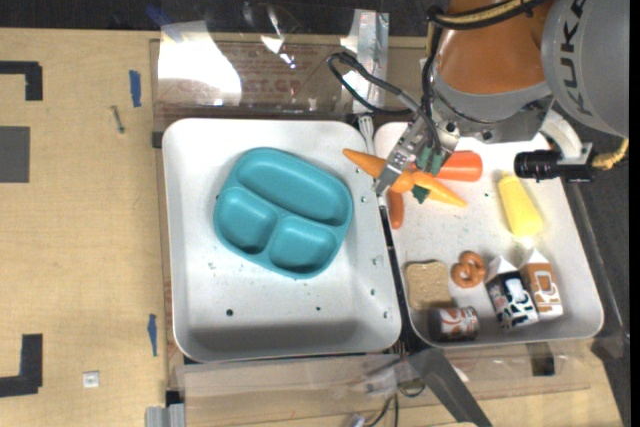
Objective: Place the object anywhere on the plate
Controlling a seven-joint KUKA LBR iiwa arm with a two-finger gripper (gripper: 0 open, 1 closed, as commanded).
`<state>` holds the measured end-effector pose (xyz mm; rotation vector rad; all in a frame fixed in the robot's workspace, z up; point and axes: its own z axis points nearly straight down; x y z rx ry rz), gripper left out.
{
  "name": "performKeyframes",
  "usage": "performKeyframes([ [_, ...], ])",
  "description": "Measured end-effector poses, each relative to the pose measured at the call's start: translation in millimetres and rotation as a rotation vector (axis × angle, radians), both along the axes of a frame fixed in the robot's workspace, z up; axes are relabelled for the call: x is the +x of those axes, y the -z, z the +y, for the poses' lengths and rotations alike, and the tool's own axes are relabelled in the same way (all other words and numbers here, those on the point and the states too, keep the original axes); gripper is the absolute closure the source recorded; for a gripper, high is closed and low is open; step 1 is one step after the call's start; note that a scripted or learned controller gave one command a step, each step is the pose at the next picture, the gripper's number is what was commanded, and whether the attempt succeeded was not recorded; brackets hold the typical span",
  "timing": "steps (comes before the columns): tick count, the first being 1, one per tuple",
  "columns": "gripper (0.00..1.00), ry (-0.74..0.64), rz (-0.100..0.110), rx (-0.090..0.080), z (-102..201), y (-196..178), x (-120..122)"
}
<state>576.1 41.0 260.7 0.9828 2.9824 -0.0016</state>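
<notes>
At left: shallow white plastic bin (190, 295), smooth, rounded corners; teal three-compartment plastic plate (283, 210) at its centre, glossy, rounded. At 3 o'clock of it: second shallow white bin (585, 290). Grey arm with orange band (500, 10) over its 12 o'clock edge. Metal two-finger gripper (400, 167) at divide between bins, clamped on pointed orange plastic carrots (415, 180), bunched and splayed, off plate. Smooth yellow cylinder (520, 205) at 3 o'clock of carrots. Small items along 6 o'clock edge: brown toast slice (428, 283), ringed pretzel (467, 268), cans and cartons (515, 298).
</notes>
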Motion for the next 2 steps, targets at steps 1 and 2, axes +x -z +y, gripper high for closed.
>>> performKeyframes([
  [1, 0.00, 0.000, 0.000, 0.000, 0.0, -0.1, 0.0],
  [2, 1.00, -0.003, -0.008, 0.000, 1.0, -11.7, 1.7],
])
